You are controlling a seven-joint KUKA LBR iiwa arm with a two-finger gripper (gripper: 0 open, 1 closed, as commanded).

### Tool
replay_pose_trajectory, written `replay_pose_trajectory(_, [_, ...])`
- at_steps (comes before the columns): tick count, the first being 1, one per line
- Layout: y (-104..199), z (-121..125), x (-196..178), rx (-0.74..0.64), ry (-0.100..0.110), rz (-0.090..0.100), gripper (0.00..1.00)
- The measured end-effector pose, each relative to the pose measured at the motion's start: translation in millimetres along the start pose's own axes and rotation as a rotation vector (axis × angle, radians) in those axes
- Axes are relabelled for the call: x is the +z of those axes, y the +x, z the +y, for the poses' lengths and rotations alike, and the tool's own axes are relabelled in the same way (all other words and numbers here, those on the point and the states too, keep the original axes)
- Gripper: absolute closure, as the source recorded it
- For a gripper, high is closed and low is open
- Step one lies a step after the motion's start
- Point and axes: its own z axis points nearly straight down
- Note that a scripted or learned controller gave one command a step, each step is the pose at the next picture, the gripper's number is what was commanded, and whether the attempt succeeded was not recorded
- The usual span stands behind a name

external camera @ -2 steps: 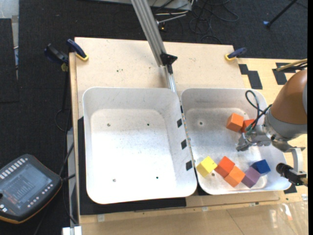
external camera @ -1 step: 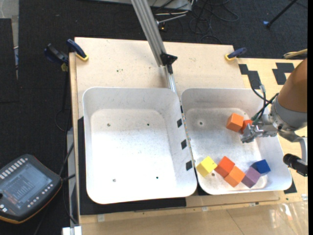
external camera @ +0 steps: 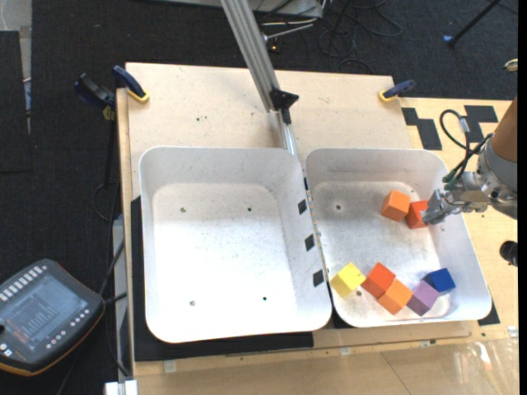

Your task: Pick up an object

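The right bin (external camera: 362, 167) holds several blocks. An orange block (external camera: 396, 205) lies near its right wall, with a red-orange block (external camera: 417, 214) touching it on the right. Along the front sit a yellow block (external camera: 348, 278), a red-orange block (external camera: 380, 278), an orange block (external camera: 395, 295), a purple block (external camera: 423, 297) and a blue block (external camera: 441, 281). My gripper (external camera: 435, 210) reaches in from the right and hangs right beside the red-orange block near the wall. Whether that block sits between the fingers is not visible.
The left bin (external camera: 156, 171) lies beside the right one. A slanted metal pole (external camera: 251, 44) runs down to the ridge between the bins. Clamps (external camera: 130, 84) (external camera: 396, 90) hold the board's back corners. A teach pendant (external camera: 41, 313) rests at the lower left.
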Motion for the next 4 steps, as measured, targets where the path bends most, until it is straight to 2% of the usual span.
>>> replay_pose_trajectory(1, [-0.4, 2.2, -46.0, 0.0, 0.0, 0.0, 1.0])
replay_pose_trajectory(2, [61.4, 19.1, -43.7, -0.005, 0.005, 0.004, 1.0])
replay_pose_trajectory(4, [161.2, 41.6, -51.8, -0.005, 0.006, 0.004, 1.0])
